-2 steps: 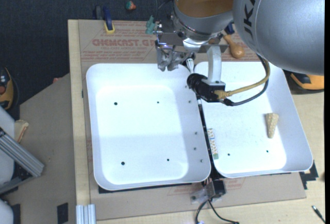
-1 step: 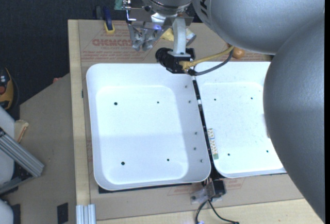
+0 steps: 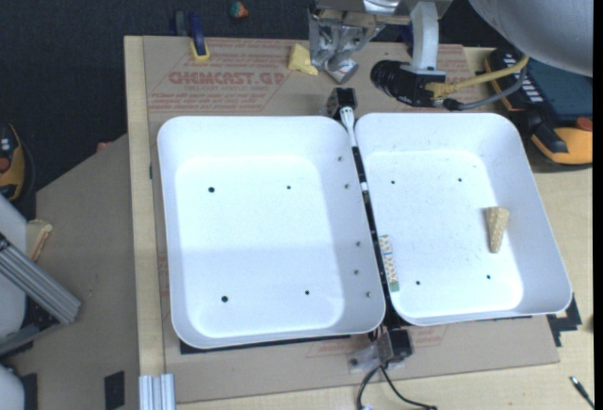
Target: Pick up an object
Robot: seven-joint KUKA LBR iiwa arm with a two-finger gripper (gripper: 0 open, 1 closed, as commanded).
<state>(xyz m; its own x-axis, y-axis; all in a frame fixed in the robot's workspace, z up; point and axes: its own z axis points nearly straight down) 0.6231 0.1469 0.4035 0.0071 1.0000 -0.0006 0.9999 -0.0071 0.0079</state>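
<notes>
Gripper is hanging beyond the far edge of the two white bins, over the brown cardboard board and close to the seam where the bins are meeting; whether it is open or closed cannot be told from this angle, and nothing is showing in it. Nearer the camera, the right bin is holding a small tan cone-shaped object lying near its right wall, well apart from the gripper, while the left bin is sitting just beside it
</notes>
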